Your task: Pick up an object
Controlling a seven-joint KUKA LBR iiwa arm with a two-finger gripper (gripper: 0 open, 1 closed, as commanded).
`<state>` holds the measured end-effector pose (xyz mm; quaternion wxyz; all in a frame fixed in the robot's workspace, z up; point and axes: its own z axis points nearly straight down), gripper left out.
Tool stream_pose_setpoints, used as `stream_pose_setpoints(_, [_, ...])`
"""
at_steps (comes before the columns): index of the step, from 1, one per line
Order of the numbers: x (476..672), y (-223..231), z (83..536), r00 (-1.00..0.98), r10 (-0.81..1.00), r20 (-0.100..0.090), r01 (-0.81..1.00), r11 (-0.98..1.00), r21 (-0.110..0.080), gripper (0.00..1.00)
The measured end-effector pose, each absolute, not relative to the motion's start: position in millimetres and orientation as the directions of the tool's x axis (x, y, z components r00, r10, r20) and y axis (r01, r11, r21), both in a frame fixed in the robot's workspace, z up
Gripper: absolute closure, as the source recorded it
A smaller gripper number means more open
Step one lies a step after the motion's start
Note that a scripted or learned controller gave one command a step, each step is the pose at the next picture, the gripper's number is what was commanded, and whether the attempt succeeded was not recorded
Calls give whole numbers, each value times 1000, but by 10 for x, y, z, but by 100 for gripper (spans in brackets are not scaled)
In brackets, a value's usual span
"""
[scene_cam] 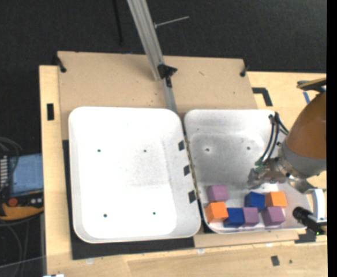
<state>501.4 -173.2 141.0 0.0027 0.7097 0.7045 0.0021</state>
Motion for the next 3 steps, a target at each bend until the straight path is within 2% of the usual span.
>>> stream_pose_setpoints(3, [5159, -1822, 2902, -5, 1000, -2, 1000, 5, 7, 100])
